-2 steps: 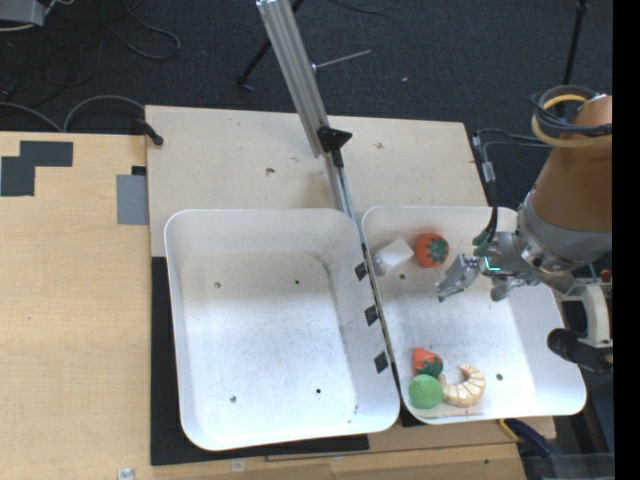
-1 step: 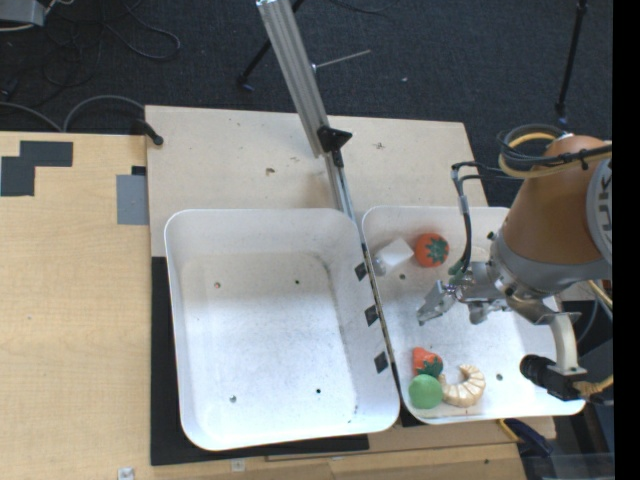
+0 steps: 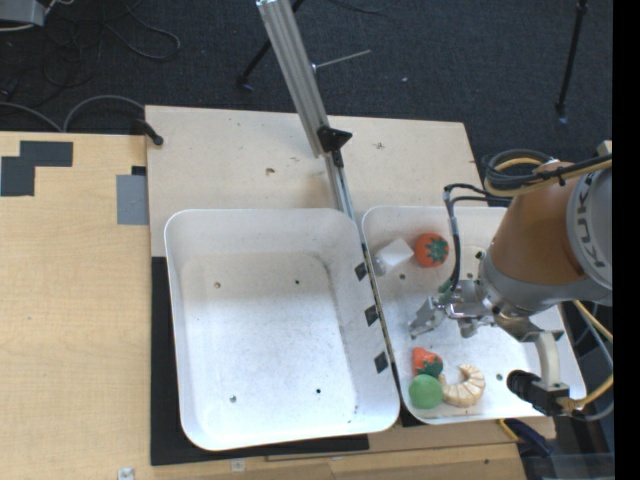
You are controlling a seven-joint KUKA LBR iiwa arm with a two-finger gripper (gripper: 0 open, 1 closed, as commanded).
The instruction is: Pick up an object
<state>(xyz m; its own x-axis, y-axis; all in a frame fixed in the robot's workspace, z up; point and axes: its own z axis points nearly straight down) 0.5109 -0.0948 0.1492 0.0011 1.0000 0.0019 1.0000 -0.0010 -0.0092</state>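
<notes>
- Two shallow white bins sit side by side on the pale surface (image 3: 250,158); the left bin (image 3: 200,230) is the wider one, its floor speckled with a few dark dots.
- The right bin (image 3: 395,218) holds every loose object I can see, and my arm (image 3: 545,238) reaches over it from three o'clock.
- Toward twelve o'clock in the right bin lies a red tomato-like toy (image 3: 431,249) with a green top, and just beside it at nine o'clock a small white block (image 3: 393,254); whether they touch is not clear.
- Toward six o'clock in the same bin is a cluster: a small red piece (image 3: 425,359), a green ball (image 3: 426,391) directly below it, and a cream curled object (image 3: 464,386) at the ball's three o'clock, close against it.
- My jaws (image 3: 428,318) hang over the middle of the right bin, between the tomato pair and the six o'clock cluster, pointing toward nine o'clock.
- The jaws look slightly spread with only bare bin floor between them; nothing is pinched.
- Black clips (image 3: 372,314) mark the seam where the two bins meet.
- A silver rail (image 3: 300,78) slants away from the bins toward eleven o'clock.
</notes>
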